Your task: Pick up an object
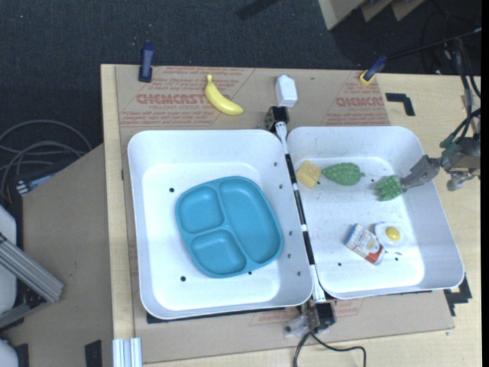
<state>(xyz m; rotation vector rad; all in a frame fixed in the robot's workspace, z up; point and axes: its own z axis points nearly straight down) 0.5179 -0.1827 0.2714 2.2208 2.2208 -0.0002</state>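
Two white bins (153,205), one blue tray (228,225), one banana (221,99), two green toys (342,173), one carton (363,242).

The gripper (419,176) has a slim grey metal finger (420,172) that tapers toward its tip. The finger joins a darker, blocky wrist assembly (464,164) of grey and black parts. Thin dark cables (467,90) run along the assembly, bending in loops. Finer details, such as screws or markings, are too small to distinguish.

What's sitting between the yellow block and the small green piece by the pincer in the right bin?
In the camera view, a green leafy toy lies between the yellow block and the small green piece.
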